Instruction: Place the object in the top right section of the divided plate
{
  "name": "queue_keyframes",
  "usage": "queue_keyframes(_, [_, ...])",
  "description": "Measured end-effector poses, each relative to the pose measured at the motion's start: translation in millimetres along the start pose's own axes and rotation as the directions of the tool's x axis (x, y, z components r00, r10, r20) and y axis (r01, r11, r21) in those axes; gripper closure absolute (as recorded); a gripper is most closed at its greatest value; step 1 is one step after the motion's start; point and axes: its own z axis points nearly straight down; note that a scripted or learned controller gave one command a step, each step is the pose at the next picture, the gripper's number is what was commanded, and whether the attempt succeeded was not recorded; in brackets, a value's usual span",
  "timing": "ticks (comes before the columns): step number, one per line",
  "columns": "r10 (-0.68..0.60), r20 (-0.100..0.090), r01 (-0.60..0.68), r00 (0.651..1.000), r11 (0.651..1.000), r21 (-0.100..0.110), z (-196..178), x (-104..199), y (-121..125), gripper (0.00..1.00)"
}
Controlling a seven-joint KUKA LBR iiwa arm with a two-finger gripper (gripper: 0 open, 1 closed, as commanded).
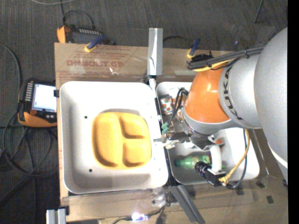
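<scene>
Yellow plastic divided plate (122,139) sits in the left white bin (70,125); claw state cannot be told; the green bottle (190,162) risks a missed grasp among clutter.

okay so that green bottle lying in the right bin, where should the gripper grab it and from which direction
Probably across the middle of the green bottle's body, coming straight down from above. It lies on its side along the right bin floor, so its round flanks face the fingers. Its dark cap end sits close to a black cable fitting, so stay left of that.
</scene>
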Motion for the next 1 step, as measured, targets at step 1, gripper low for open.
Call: queue_keyframes(1, [0.162, -0.001, -0.162, 0.987, 0.987, -0.001, -0.1, -28.0, -1.5, 1.00])
